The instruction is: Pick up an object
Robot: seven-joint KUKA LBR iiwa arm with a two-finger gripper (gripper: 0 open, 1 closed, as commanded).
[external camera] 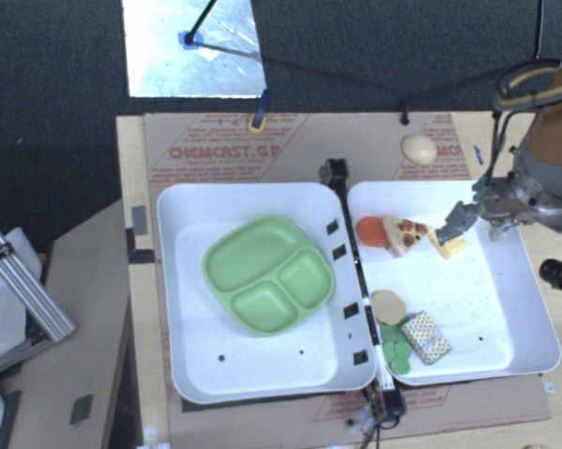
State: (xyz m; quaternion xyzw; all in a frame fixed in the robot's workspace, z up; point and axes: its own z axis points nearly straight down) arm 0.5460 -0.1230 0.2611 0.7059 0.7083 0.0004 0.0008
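Observation:
The right bin [511, 310] holds several small items. Along its far side lie a red disc [371, 230], a pizza slice [406, 233] and a yellow cheese wedge [450, 247]. Near the front left corner sit a tan round cookie [389, 306], a green piece [396, 348] and a patterned little box [426, 338]. My gripper [456, 223] reaches in from the right and hangs just above the cheese wedge, beside the pizza slice. I cannot see whether it touches the wedge.
The left bin [185, 271] holds a green divided plate [269, 274]. A beige egg-shaped object [419, 149] rests on the bench behind the right bin. A silver sheet [194, 45] lies at the back. A black divider [354, 271] runs between the bins.

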